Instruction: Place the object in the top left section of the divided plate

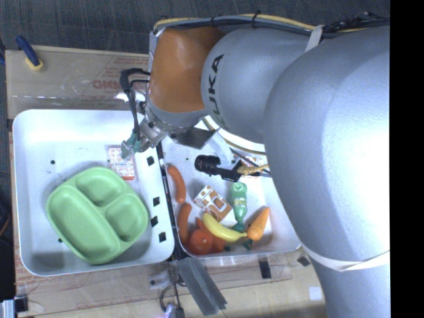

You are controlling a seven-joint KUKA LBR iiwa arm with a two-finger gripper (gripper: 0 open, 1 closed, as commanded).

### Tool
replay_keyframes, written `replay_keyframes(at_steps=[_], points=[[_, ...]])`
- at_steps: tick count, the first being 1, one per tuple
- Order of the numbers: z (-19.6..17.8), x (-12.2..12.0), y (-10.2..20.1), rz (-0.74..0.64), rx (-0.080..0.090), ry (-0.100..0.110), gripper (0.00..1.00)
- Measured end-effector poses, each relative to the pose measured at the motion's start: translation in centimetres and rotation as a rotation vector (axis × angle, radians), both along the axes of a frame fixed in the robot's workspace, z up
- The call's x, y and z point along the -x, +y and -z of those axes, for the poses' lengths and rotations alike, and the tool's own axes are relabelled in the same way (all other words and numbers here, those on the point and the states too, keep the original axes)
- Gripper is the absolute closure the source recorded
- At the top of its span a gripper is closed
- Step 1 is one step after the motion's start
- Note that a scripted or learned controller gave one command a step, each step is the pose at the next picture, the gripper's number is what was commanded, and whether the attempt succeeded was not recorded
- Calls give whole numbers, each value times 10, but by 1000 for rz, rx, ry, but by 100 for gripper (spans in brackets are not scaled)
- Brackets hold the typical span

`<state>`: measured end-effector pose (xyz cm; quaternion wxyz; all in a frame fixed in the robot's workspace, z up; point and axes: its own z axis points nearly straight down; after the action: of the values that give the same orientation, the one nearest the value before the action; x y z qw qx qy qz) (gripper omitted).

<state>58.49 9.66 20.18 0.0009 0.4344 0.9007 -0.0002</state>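
A green divided plate [97, 212] lies in the left bin [40, 131], toward its front. Just behind the plate's top right rim is a small red and white packet [122, 162]. My gripper [134, 142] reaches down from the orange wrist band and ends right at the packet's upper right corner, touching or nearly touching it. The view does not show whether the packet is between the fingers. All the plate's sections look bare.
The right bin [281, 240] holds two sausages [177, 183], a small orange and white box [212, 203], a green bottle [238, 203], a banana [222, 229], a tomato [200, 242] and a carrot [258, 222]. A blue clamp [28, 52] sits at the bench's far left.
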Motion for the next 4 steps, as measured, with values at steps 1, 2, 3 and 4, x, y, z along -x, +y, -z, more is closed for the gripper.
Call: replay_keyframes(at_steps=[1,2,3,4], points=[[10,67,-64,-277,0,5,100],[10,43,-17,-345,0,2,100],[-28,76,16,-500,0,-1,100],[10,108,-12,-635,-1,3,100]])
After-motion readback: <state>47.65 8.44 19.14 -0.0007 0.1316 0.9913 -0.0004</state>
